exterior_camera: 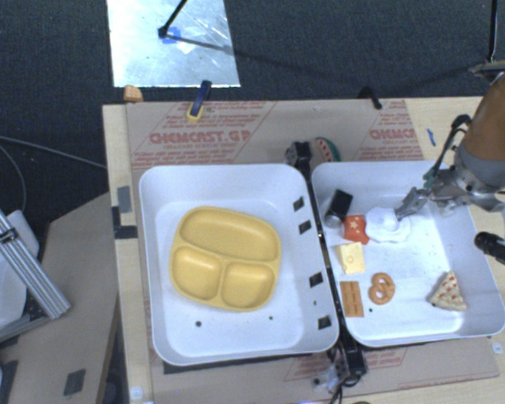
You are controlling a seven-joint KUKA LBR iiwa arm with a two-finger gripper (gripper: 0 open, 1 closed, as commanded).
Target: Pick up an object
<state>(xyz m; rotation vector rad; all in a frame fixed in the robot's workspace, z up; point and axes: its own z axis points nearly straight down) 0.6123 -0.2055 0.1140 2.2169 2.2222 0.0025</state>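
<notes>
Two shallow white bins sit side by side on the table, which is faced with printed cardboard. Left bin: one yellow divided tray, three compartments, long axis running roughly left to right and tilted slightly down toward the right. Right bin: several small items. A black block lies near the upper left corner, long axis slanting from upper right to lower left. Just below it, a red-orange piece. Below that, a pale yellow square like a cheese slice, then an orange-brown wafer bar with its long axis running near to far along the bin's left wall. A pretzel lies beside the bar, toward the middle. A pizza-slice wedge rests near the right wall, tip pointing up and to the right. A white crumpled lump lies right of the red-orange piece. The arm comes in from the right, grey with an orange section above the wrist, leaning down and to the left over the right bin. Its pincer sits low at the right edge of the white lump, touching or nearly touching it; whether the pincer is parted or closed, or has hold of anything, I cannot tell. Beyond the table, a shiny sheet lies on the dark floor.
</notes>
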